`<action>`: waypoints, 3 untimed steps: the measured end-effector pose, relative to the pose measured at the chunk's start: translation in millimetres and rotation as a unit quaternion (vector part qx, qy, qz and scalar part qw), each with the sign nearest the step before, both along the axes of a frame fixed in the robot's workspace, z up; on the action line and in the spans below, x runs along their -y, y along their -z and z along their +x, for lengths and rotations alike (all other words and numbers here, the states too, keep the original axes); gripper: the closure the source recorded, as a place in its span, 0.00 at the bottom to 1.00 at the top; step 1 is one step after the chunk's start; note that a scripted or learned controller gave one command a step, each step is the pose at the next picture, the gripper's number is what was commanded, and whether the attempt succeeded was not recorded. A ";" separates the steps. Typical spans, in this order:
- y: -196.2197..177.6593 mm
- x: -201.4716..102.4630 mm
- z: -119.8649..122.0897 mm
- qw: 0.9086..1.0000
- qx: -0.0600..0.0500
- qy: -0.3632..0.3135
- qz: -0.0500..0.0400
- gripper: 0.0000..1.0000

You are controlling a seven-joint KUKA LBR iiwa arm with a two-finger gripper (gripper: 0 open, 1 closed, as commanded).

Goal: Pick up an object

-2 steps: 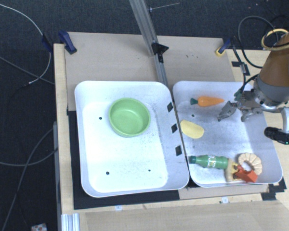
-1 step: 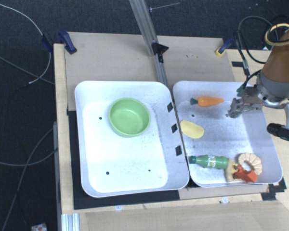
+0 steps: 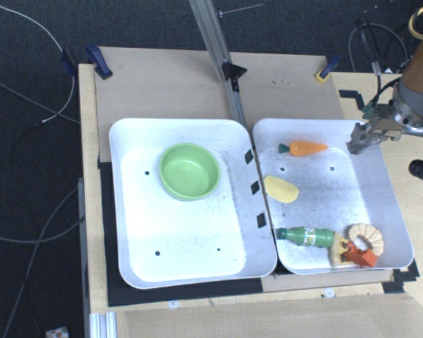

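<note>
bench front: bare wooden bench [image 3: 197,315] edge runs along the bottom of the view, black mat under both bins.
right bin, near end: white right bin [image 3: 391,210] holds a green bottle [image 3: 307,236] lying on its side, cap end toward the left bin, close to the near wall.
toy pile: just right of the bottle, a ring-shaped pastry toy [image 3: 366,236] with a red-orange piece [image 3: 358,257] at its near side; they touch each other, and the bottle's base looks to touch them.
right bin, middle: yellow lemon-like piece [image 3: 280,189] lies near the left wall, well apart from the bottle.
right bin, far end: orange carrot [image 3: 304,148] with green top lies on its side, green end pointing left, near the far wall.
left bin: white left bin [image 3: 134,252] holds one green bowl [image 3: 189,171], upright, in the far half, apart from the walls.
divider: three black clips sit along the seam between the bins.
gripper: gripper [image 3: 359,141] hangs over the far right corner of the right bin, right of the carrot, not touching it. Nothing between the fingers.
jaws: can't tell spread or pressed, too dark and small.
arm: grey arm [image 3: 412,97] comes in from the right, cables around the wrist.
far side: metal pole [image 3: 211,30] slants up from the bins' seam; blue clamp [image 3: 99,62] at far left bench corner, yellow-blue clamp [image 3: 329,67] at far right.
</note>
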State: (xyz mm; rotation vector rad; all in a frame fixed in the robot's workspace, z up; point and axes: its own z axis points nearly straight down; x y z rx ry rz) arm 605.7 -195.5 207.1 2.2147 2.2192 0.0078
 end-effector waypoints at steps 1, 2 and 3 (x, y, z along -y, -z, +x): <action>-56.2 -0.2 1.8 1.000 0.001 0.000 0.000 1.00; -60.9 -51.0 0.2 1.000 -0.005 -0.002 0.003 1.00; -53.9 -95.0 -5.4 1.000 -0.008 -0.001 0.003 1.00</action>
